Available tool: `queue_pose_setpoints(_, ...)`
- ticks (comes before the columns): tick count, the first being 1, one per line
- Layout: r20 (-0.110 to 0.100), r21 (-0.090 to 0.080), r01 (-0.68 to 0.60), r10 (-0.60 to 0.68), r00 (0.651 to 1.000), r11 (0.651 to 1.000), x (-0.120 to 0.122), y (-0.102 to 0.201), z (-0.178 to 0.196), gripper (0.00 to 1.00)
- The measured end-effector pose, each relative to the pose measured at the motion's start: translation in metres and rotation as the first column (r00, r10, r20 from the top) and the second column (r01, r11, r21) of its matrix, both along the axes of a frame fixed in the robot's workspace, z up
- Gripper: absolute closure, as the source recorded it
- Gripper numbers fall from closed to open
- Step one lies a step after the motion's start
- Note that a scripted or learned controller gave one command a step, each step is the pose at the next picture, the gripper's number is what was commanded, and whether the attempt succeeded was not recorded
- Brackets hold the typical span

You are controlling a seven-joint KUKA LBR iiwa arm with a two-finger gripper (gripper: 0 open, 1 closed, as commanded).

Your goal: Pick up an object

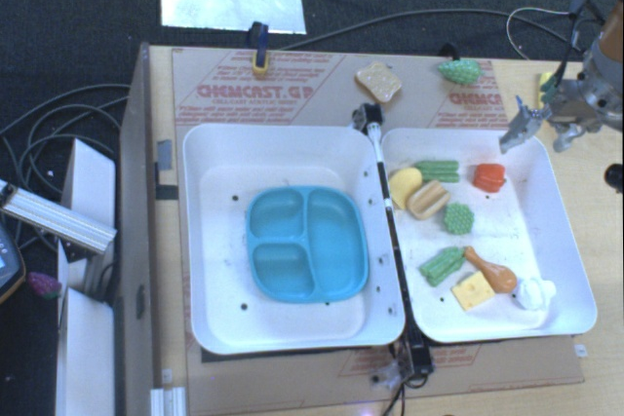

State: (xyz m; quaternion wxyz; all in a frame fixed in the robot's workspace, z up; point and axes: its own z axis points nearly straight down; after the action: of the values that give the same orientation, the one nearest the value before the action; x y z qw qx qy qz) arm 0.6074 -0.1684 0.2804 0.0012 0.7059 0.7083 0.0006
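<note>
The gripper (539,129), fingers spread and empty, hangs over the right bin's (564,239) far rim; the red toy (489,177) lies just below-left.

Grey metal gripper (542,132) with two slim fingers, dark cables trailing above.

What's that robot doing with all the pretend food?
The robot's claw hangs over the top right corner of the right bin, with nothing between its fingers. It has not picked anything yet. The closest toy is a red tomato. Lower in that bin lie a hot dog, a cheese wedge and a chicken drumstick. The left bin holds a blue divided plate.
</note>
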Motion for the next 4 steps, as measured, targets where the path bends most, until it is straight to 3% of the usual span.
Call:
queue_pose_setpoints(1,-0.005,0.002,-0.001,0.001,1.000,1.000,-0.022,0.068,-0.120,0.00)
queue_pose_setpoints(2,0.000,0.000,0.001,-0.001,1.000,1.000,-0.010,0.048,-0.186,0.00)
queue_pose_setpoints(3,0.012,-0.001,0.003,-0.003,1.000,1.000,-0.072,0.061,-0.191,0.00)
queue_pose_setpoints(4,0.003,0.001,-0.001,0.001,1.000,1.000,0.023,0.067,-0.191,0.00)
